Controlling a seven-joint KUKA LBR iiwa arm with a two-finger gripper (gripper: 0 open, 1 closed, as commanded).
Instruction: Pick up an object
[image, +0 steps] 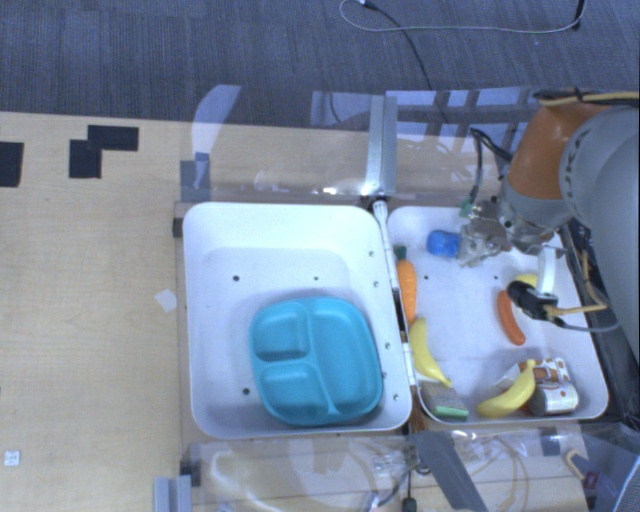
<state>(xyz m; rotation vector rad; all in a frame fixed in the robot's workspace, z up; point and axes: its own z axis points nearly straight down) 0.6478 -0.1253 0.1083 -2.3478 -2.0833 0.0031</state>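
**benchwatcher:** ok so where's the stuff to grab? Taking the right bin (590, 400) as the landmark: there's a small blue object (443, 243) near its far wall, and the gripper (478, 246) sits just beside it, on the side away from the left bin. Can't tell whether they're touching.

**kuka_nerd:** and the fingers? Honestly can't tell if they're wide or narrow, it's a grey clump from this angle. Nothing visibly held between them.

**benchwatcher:** rest of the right bin: an orange carrot (406, 288) lies along the wall it shares with the left bin, a banana (428, 353) just nearer the camera than that, then a grey-green block (449, 402) at the near wall. A second banana (509, 394) curls in the near part, touching a small brown-and-white packet (553, 387). A red sausage-shaped thing (511, 317) lies mid-bin towards the arm side.

**kuka_nerd:** and beside the right bin, the left bin (215, 300) holds a blue divided plate (314, 359) in its near half. Both sit on the wooden desk (90, 330).
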